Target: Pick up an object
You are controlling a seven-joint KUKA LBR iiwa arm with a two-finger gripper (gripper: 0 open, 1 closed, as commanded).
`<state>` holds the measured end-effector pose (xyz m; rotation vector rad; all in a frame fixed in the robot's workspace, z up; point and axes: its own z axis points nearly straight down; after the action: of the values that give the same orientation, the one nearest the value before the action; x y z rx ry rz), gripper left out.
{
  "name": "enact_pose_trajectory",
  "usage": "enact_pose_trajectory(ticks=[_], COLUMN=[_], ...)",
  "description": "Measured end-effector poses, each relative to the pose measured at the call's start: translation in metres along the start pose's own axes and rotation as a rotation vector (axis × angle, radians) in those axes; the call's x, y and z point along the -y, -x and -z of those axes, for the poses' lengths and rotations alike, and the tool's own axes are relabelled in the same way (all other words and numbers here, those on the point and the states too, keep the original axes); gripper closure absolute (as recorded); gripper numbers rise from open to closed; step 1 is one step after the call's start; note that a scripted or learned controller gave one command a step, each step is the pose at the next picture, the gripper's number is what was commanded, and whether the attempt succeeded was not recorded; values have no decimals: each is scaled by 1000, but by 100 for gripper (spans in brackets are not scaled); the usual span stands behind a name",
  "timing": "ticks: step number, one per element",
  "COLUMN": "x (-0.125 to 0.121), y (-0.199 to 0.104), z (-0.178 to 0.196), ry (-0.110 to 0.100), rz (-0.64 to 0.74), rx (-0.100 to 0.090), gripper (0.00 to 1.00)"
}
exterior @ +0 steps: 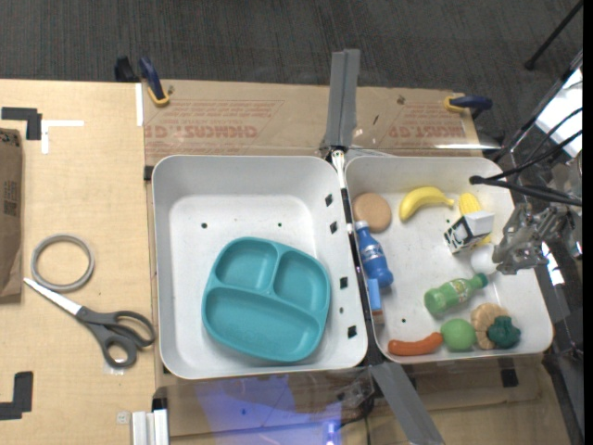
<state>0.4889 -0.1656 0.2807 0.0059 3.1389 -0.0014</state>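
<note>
Gripper at 3 o'clock of right bin | we cannot tell its grasp state | green bottle lies nearest at 8 o'clock, so we judge it the target.

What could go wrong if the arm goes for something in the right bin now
The gripper sits at the right bin's crowded far side, so closing there could nudge the small box or green bottle instead of catching one. The toys along the bin's near edge lie packed together, so a grasp there might knock neighbours or catch two.
</note>
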Motion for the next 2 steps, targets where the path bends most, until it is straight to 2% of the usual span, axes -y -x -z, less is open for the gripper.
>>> enact_pose_trajectory(ticks=[1, 2], x=[-38, -31], y=[107, 146], z=[-125, -188], ry=[1, 0], rz=[-49, -149], rx=[-1, 2], gripper=[0, 0])
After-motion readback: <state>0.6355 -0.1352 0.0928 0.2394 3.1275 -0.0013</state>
